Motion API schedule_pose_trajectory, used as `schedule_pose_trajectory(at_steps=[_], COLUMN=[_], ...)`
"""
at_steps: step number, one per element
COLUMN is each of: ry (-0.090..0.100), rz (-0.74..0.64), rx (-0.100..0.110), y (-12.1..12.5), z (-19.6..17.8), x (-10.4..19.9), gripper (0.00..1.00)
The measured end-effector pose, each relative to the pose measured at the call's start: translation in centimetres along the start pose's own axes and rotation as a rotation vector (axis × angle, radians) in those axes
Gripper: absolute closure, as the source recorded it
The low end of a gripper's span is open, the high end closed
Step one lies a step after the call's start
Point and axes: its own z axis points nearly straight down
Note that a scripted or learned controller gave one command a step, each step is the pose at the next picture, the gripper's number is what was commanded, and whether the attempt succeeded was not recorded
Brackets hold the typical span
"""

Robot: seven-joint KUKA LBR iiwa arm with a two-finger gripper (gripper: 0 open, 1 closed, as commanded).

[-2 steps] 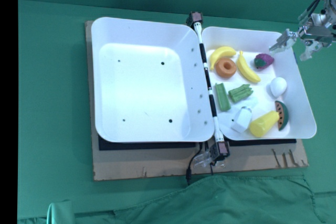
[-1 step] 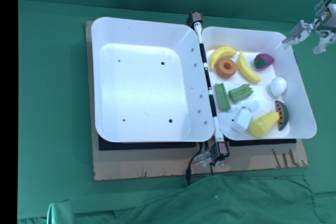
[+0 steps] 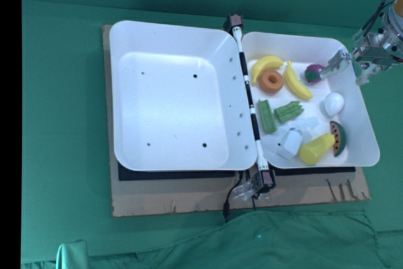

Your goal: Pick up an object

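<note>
Gripper [image 3: 350,67] hangs at my right bin's [image 3: 368,135] far corner, fingers spread, nothing between them; the purple toy [image 3: 313,74] lies just left of it, nearest.

Two white bins: left bin [image 3: 170,47], right bin [image 3: 362,135]. Right bin contents: two bananas [image 3: 267,64] [image 3: 296,81], one doughnut [image 3: 271,82], one purple vegetable [image 3: 313,74], one egg [image 3: 333,103], two green vegetable pieces [image 3: 266,116] [image 3: 288,111], one watermelon slice [image 3: 338,138], one yellow piece [image 3: 316,149], one white carton [image 3: 290,142]
</note>
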Motion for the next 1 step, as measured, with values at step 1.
schedule_pose_trajectory(at_steps=[1], ry=[0.0], rz=[0.0], rx=[-0.001], y=[-1.5], z=[3.66], x=[0.0], gripper=[0.0])
